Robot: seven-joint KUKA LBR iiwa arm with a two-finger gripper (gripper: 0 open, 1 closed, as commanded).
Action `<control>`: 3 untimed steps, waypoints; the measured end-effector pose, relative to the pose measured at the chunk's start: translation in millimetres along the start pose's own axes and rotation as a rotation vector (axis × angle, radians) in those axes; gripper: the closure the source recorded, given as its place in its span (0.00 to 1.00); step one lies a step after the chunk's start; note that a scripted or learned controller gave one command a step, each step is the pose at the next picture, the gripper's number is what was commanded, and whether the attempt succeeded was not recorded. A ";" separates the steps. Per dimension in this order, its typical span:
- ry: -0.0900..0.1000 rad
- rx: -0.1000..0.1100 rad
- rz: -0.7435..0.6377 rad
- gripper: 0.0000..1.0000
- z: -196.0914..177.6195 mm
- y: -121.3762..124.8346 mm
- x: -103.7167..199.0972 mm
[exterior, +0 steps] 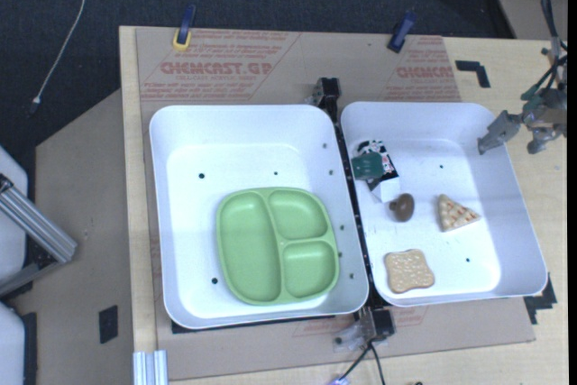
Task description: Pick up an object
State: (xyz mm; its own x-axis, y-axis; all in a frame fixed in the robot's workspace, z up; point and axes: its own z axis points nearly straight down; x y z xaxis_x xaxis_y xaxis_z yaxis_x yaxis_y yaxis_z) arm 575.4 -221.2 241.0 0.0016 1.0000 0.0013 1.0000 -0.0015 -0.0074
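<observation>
Objects lie in the right bin [505, 194]: a tan square cracker [408, 270], a triangular pizza-like wedge [457, 214], a brown lump [402, 207] and a green-black item [370, 163]. Right of frame, the pincer [518, 129] hovers over the bin's rim; its opening cannot be told.

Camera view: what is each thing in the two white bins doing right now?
Green three-section plastic plate: flat, nothing in it, left white bin.
Triangular pizza-slice toy: flat, right white bin.
Tan square cracker toy: flat.
Small brown round lump: lying loose.
Green-and-black small item: by the bin's left wall.
Gripper: over the right bin's edge, holding nothing.
</observation>
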 end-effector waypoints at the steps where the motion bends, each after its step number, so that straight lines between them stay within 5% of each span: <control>1: -0.002 -0.008 -0.002 0.00 -4.1 1.9 0.2; 3: 0.002 -0.001 -0.002 0.00 114.4 -4.2 8.8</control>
State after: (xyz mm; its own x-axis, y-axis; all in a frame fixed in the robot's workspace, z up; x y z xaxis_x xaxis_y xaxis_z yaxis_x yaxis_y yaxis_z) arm 570.4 -212.2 126.6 -0.0003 1.0000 0.0029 1.0000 0.0004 -0.0066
